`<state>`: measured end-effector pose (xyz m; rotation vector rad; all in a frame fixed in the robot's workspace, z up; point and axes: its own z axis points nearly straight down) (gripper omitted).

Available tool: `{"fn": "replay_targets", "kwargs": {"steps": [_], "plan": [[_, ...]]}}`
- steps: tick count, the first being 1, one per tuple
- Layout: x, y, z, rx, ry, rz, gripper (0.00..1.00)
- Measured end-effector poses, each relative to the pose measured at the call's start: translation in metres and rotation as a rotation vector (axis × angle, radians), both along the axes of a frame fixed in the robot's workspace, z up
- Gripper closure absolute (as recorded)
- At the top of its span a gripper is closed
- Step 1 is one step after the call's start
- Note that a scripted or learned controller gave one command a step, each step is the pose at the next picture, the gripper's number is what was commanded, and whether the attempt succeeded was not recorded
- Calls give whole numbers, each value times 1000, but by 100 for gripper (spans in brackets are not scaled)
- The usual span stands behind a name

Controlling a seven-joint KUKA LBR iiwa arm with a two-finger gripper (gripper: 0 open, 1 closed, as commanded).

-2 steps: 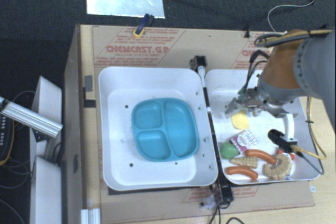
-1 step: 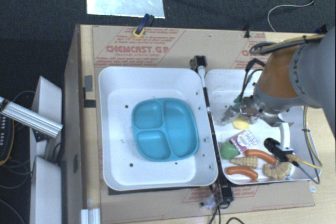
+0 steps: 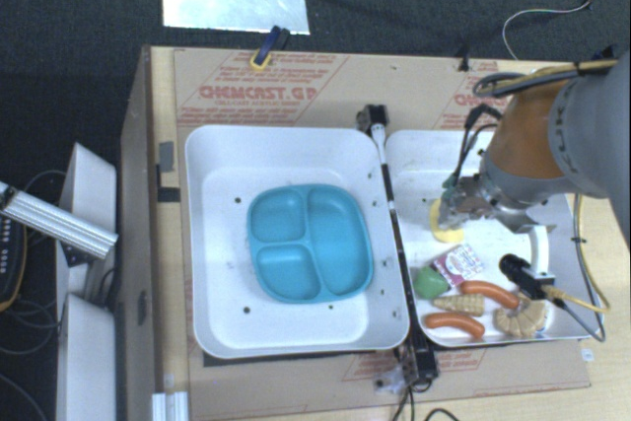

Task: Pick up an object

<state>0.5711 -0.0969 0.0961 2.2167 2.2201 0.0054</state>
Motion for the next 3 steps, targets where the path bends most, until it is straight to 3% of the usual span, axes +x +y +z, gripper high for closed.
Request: {"fn": "replay_targets", "kwargs": {"steps": [1, 2, 3], "plan": [[0, 0, 0, 0, 0, 0, 0], [-17, -5, -12, 1, 5, -1, 0], [-16, -5, -1, 1, 3, 0, 100]]}}
